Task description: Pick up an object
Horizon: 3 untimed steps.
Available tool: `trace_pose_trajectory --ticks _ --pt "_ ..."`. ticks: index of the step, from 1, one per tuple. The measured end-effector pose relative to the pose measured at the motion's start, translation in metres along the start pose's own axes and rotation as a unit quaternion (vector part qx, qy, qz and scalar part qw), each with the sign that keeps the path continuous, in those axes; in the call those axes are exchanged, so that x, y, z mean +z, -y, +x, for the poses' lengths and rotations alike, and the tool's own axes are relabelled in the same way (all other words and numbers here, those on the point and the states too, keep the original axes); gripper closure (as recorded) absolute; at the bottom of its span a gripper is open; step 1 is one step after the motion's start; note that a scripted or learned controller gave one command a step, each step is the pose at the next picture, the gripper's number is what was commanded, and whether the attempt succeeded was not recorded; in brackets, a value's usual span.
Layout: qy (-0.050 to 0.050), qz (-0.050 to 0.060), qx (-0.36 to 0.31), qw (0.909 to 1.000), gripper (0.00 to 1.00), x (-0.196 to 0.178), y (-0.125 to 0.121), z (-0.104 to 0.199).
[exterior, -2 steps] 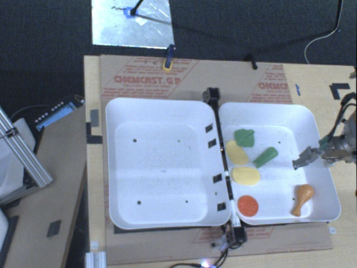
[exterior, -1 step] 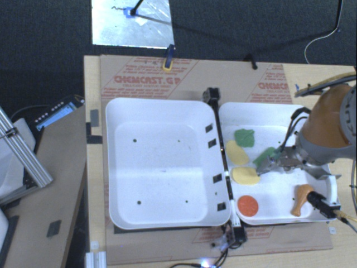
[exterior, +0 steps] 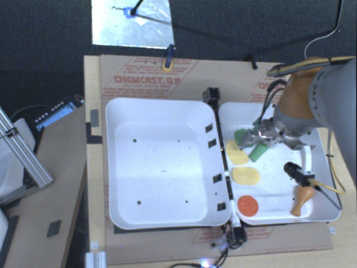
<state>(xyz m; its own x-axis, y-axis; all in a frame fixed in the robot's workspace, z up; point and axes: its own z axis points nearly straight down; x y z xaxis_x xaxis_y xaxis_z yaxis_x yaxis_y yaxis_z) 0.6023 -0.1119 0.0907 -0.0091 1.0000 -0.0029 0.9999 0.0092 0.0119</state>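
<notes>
Left bin (exterior: 162, 166) open; right bin (exterior: 273, 205) crowded.

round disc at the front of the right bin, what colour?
Orange-red. The disc shows best in the camera view, near the right bin's front-left corner.

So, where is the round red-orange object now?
The round red-orange object lies in the right bin, near its front-left corner, just in front of the lower yellow piece.

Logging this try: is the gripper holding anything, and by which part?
Cannot be told: the gripper sits low over the green block, but its hold is hidden.
</notes>
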Motion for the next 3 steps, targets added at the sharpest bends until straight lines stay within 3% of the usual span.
trace_pose_trajectory --ticks 1,2,3 --pt "-0.001 0.001 0.0 1.0 0.0 0.005 -0.071 0.017" --pt "-0.002 0.007 0.004 1.0 0.0 0.006 -0.013 0.029" --pt "-0.001 0.007 0.005 1.0 0.0 0.006 0.033 0.012"
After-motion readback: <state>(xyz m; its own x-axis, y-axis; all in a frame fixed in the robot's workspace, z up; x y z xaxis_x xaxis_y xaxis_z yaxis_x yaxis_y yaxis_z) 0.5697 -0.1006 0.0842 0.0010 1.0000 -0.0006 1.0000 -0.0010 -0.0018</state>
